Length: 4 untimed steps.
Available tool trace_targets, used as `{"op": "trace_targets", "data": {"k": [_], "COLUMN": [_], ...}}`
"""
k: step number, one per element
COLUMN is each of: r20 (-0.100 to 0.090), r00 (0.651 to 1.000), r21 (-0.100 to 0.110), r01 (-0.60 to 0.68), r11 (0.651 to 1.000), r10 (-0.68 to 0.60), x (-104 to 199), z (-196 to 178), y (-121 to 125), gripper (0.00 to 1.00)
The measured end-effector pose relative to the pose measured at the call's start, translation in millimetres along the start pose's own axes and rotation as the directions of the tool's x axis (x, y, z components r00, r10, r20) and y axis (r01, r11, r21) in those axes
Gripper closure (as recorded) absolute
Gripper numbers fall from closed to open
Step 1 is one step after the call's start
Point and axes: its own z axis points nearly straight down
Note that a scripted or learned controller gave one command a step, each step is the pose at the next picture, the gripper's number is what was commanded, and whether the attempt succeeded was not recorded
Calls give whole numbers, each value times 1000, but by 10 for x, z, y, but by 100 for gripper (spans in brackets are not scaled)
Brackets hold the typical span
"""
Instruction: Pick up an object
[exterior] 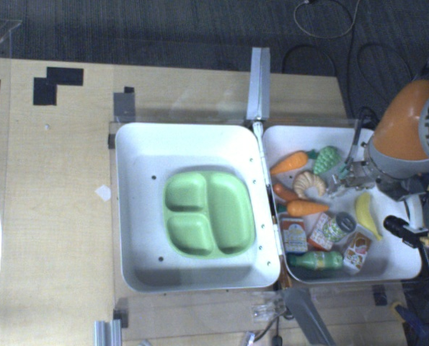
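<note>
The right white bin (410, 268) holds several toy foods. An orange carrot (290, 162) lies at its upper left, with a green bumpy piece (328, 158) to its right. A tan shell-shaped pastry (309, 184) sits below them, above a second carrot (306, 207). A yellow banana (367, 215) lies toward the right. My gripper (342, 178) hangs low over the bin's middle, just right of the pastry and below the green piece. Nothing is visibly held in it. The grey arm with its orange band (405, 121) comes in from the right.
The left bin (138, 186) bears a green divided plate (207, 211). Along the right bin's front lie a red carton (294, 235), a small can (334, 229), a green bottle (316, 261) and another carton (356, 251). A metal post (259, 85) stands behind the bins.
</note>
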Motion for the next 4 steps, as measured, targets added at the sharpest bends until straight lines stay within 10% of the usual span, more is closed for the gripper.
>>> {"op": "trace_targets", "data": {"k": [1,4], "r20": [0,2], "r00": [990,980], "r21": [13,11], "r01": [-138,-200], "r11": [990,980], "r10": [138,200], "x": [576,657], "z": [-1636,-1986], "y": [-247,35], "gripper": [100,100]}}
